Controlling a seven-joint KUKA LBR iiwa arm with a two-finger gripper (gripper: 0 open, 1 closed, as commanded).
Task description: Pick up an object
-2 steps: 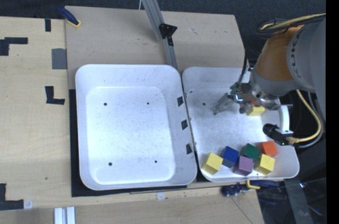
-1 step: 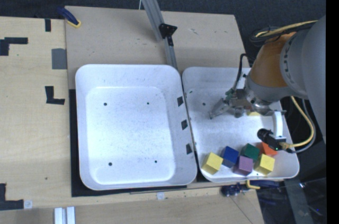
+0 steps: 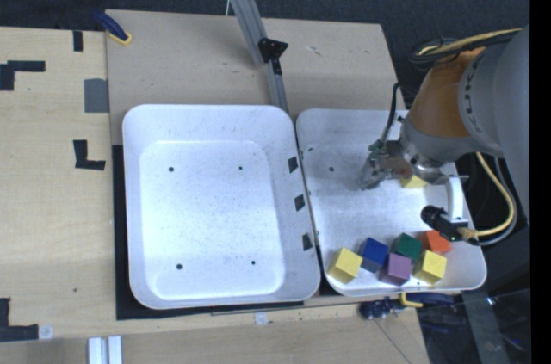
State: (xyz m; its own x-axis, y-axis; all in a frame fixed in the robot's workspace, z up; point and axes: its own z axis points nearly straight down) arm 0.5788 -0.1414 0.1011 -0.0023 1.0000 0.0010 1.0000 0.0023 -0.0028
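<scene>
My gripper [image 3: 375, 175] hangs over the middle of the right bin [image 3: 336, 138], fingertips close to the bin floor. A yellow block [image 3: 414, 181] peeks out just to the right of the gripper, partly hidden under the wrist. Along the bin's front edge lies a cluster of blocks: a yellow one [image 3: 346, 264], a blue one [image 3: 374, 253], a purple one [image 3: 399, 268], a green one [image 3: 407, 247], an orange one [image 3: 437, 243] and another yellow one [image 3: 433, 266]. I see nothing between the fingers.
The left bin [image 3: 138, 138] sits beside the right one. A slanted metal pole [image 3: 245, 1] with a black clamp [image 3: 272, 50] crosses the bench behind the bins. A yellow cable [image 3: 495, 220] loops at the right of the arm.
</scene>
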